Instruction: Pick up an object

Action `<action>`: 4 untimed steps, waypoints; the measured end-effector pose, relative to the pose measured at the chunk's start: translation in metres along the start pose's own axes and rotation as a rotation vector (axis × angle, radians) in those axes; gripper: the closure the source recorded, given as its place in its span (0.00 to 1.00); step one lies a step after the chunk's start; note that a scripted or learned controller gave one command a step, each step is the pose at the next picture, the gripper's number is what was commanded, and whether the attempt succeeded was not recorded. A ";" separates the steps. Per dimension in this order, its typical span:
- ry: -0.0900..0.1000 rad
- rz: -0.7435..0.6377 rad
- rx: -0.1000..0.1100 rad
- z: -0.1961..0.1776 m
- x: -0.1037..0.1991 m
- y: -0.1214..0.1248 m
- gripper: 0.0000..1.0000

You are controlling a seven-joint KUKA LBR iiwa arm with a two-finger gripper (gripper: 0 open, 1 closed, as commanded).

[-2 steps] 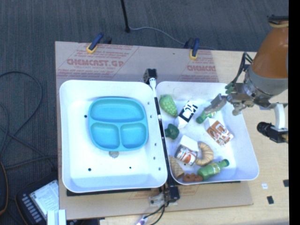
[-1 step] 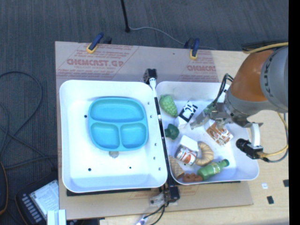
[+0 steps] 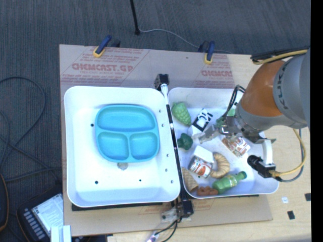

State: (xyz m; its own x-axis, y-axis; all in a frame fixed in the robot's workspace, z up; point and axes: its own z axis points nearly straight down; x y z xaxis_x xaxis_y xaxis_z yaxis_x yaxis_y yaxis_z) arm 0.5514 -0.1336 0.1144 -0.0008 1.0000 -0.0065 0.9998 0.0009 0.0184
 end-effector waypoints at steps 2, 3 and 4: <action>-0.004 0.002 0.000 -0.011 -0.002 0.000 0.00; 0.004 0.002 0.012 0.026 0.028 -0.040 0.00; 0.004 0.003 0.010 0.016 0.027 -0.039 1.00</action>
State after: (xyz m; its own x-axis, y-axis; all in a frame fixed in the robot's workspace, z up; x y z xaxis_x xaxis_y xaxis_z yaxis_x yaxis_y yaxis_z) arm 0.5129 -0.1063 0.0979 0.0019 1.0000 -0.0028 1.0000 -0.0019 0.0088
